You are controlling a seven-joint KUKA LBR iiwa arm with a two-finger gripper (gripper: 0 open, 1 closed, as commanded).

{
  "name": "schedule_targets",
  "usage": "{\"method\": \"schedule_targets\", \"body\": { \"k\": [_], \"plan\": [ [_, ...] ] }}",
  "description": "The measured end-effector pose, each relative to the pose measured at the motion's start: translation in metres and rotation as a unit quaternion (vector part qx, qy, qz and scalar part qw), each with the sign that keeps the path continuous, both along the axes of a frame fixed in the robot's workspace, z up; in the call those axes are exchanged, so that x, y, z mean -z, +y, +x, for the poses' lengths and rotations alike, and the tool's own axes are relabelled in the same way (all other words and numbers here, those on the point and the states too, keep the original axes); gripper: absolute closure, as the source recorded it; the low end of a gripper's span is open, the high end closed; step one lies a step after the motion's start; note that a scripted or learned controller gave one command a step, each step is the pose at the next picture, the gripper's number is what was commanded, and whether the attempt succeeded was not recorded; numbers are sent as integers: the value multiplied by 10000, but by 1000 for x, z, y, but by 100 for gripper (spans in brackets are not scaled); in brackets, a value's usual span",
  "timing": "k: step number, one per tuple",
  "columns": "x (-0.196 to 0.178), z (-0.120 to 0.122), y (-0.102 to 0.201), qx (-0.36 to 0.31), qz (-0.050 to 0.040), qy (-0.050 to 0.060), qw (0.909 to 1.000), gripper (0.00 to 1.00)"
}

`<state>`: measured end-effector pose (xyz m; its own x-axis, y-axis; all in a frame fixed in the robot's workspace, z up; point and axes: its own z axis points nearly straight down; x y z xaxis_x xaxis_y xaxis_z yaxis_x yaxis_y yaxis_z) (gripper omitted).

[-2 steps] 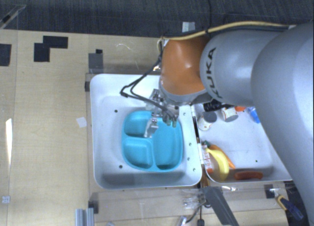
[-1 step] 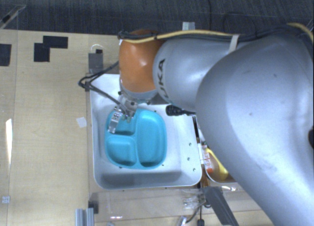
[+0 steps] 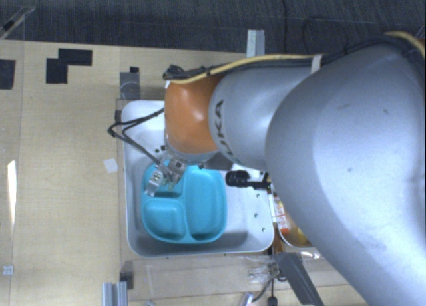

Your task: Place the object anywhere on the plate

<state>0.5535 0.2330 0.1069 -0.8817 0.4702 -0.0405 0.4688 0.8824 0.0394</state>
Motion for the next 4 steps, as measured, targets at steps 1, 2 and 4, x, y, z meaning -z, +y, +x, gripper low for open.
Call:
{"method": "schedule_targets", "body": {
  "k": [1, 2, 4],
  "plan": [
    [1, -38, 4, -1396, -25, -224, 9900, 0],
    [13, 47, 2, -732, -81, 197, 9971, 0],
    [15, 69, 5, -1649, -111, 296, 9858, 0]
  ]
}}
